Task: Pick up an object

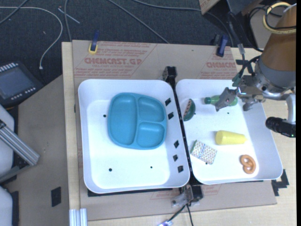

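Observation:
The right bin (263, 126) holds several small objects. A green bottle-like toy (211, 100) lies at its back, and a watermelon-slice toy (188, 109) rests against its left wall. A yellow block (230, 137) sits in the middle, a patterned packet (204, 152) in front at the left, and an orange pretzel (248, 164) at the front right. My gripper (236, 102) hangs over the back of this bin, open, with nothing between its fingers. Its left finger (225, 100) is just right of the green toy.
The left bin (94, 140) holds a blue divided plate (137, 120). A black divider with clips (175, 126) runs between the bins. The arm (280, 55) comes in from the upper right. Blue clamps (94, 45) sit on the cardboard behind the bins.

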You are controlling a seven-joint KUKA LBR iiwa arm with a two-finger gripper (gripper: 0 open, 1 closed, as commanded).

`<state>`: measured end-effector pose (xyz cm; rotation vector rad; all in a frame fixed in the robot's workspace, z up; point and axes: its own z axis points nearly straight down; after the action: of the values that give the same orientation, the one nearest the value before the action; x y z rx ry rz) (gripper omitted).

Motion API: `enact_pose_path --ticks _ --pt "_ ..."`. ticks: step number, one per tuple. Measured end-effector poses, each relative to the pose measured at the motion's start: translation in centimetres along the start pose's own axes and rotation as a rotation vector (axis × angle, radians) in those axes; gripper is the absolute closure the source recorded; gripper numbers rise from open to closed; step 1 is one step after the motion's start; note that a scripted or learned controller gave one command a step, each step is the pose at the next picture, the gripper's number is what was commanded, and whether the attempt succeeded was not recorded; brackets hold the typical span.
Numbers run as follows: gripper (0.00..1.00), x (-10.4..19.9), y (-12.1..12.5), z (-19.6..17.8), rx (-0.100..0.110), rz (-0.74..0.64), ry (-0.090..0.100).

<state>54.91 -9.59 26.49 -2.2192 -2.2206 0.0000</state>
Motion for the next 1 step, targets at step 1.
enact_pose_path --ticks 1 --pt "0.00 -0.08 0.26 6.29 0.006 0.001 0.001"
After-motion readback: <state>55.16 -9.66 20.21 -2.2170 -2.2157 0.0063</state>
